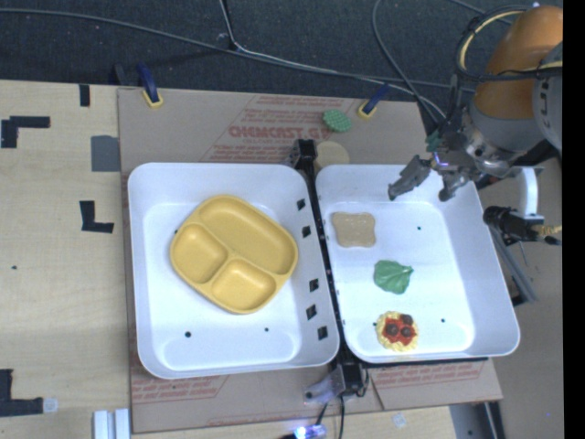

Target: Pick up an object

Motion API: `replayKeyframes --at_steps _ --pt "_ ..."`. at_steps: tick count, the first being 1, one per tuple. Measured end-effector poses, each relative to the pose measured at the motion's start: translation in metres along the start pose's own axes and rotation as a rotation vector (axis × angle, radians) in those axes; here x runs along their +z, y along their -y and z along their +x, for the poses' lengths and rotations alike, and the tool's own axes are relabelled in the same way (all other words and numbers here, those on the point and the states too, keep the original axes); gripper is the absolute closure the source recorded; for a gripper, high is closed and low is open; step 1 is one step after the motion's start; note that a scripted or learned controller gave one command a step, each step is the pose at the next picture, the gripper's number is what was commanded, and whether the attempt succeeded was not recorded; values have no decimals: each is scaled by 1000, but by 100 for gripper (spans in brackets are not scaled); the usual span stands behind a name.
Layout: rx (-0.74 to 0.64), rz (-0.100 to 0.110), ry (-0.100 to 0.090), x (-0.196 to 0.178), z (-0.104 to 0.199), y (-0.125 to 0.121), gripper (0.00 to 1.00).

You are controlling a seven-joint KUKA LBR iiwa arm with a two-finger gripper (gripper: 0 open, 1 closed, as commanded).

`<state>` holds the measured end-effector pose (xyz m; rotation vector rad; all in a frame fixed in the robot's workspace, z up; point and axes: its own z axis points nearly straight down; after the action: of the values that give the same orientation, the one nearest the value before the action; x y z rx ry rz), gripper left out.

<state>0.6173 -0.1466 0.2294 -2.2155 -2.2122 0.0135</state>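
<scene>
The gripper (428,183) hung over the far edge of the right bin (457,245), its two fingers spread wide apart and holding nothing. Below it in that bin lay a beige toast piece (353,230), then a green leaf (393,276), then a small pizza toy (397,331). The left bin (155,337) held a yellow divided tray (234,253)

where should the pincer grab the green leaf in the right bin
Probably straight down from above, closing across the narrower middle of the leaf. It lies flat on the bin floor, apart from the toast and pizza, so both sides look free for the pincer.
</scene>
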Motion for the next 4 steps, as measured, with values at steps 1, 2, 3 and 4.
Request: replayKeyframes --at_steps 1,2,3,4 --pt "-3 -12 2 -7 0 -2 0" --pt "-2 -6 2 57 -3 -4 0" --pt "-3 -8 1 107 4 3 0" --pt "-2 -15 3 145 4 2 0"
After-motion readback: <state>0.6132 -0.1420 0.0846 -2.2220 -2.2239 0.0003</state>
